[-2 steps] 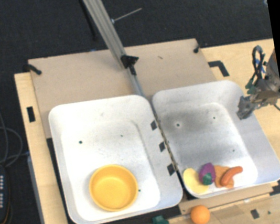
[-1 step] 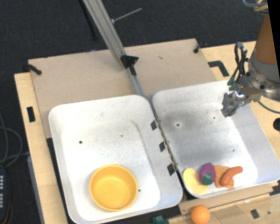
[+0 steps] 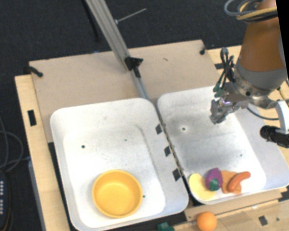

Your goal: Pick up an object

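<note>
Hovering: end effector (image 3: 219,111), finger state indiscernible, above right bin (image 3: 197,103); toy pile (image 3: 221,180) lying toward counter's front edge.

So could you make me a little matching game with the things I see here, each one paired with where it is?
Things:
1. yellow bowl
2. purple toy
3. orange ball
4. gripper

Places:
A. on the bench in front of the bins
B. over the right bin's upper part
C. in the left bin
D. in the right bin's near corner

Pairs: 1-C, 2-D, 3-A, 4-B
</note>
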Controlling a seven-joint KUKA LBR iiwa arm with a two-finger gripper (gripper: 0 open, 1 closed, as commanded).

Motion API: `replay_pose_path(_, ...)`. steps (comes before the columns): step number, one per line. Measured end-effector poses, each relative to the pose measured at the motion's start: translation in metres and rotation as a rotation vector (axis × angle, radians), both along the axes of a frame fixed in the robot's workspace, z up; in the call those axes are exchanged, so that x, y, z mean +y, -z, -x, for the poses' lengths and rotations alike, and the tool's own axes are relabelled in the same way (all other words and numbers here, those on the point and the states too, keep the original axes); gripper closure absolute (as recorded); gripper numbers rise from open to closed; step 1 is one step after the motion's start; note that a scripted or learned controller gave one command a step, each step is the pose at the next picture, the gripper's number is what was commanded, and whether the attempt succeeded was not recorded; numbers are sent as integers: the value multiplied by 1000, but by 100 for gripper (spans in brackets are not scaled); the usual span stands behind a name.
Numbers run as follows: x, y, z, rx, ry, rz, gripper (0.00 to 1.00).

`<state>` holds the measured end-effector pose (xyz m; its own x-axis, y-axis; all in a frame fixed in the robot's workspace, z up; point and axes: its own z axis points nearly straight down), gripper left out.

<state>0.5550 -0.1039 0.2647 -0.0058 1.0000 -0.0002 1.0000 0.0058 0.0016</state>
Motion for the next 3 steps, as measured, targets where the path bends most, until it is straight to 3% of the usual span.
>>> replay_pose_path(1, 47, 10, -18, 0, 4, 1, 100)
replay_pose_path(3, 158, 11, -24, 0, -3, -2, 100)
